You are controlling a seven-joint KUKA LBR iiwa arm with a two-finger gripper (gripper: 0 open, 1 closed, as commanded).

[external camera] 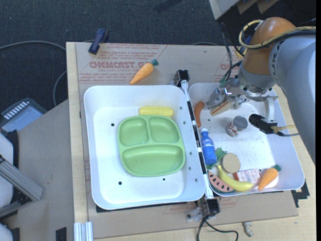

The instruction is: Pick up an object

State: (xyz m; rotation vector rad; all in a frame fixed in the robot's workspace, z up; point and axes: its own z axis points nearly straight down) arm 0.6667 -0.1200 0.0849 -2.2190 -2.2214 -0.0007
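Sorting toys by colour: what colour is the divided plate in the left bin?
Light green; the divided plate shows plainly in the camera view.

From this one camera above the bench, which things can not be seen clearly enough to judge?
- End effector, camera view: small and dark against the wrist; its finger state is unreadable.
- Orange piece at the right bin's left wall: partly hidden by the divider, so its kind is unclear.
- Watermelon slice: the banana lies over part of it.
- Red-and-white packet: print too small to read.
- Grey arm: cut off by the right edge.
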